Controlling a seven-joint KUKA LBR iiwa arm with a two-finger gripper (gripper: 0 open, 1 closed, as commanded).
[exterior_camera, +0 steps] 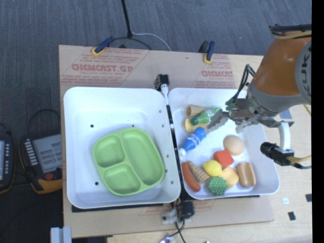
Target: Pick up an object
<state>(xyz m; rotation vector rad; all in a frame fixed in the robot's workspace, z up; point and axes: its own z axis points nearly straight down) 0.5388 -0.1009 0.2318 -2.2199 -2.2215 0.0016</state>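
Observation:
My gripper [229,121] hangs over the back of the right bin [268,184], fingers spread and open, with nothing between them. Its left finger [217,120] ends just right of a green toy bottle [203,117], which lies beside a cone [194,110]. In front of these lie a blue bottle [194,139], a tan egg [233,145], a red piece [224,158], a lemon [212,168], a bun [246,174], green broccoli [217,186] and a red sausage [187,175].
The left bin [81,110] holds a green divided plate [129,161]. A raised rim [172,135] separates the two bins. The arm's orange band [283,59] stands over the right bin's back right corner. A black cable end [273,151] hangs by the right wall.

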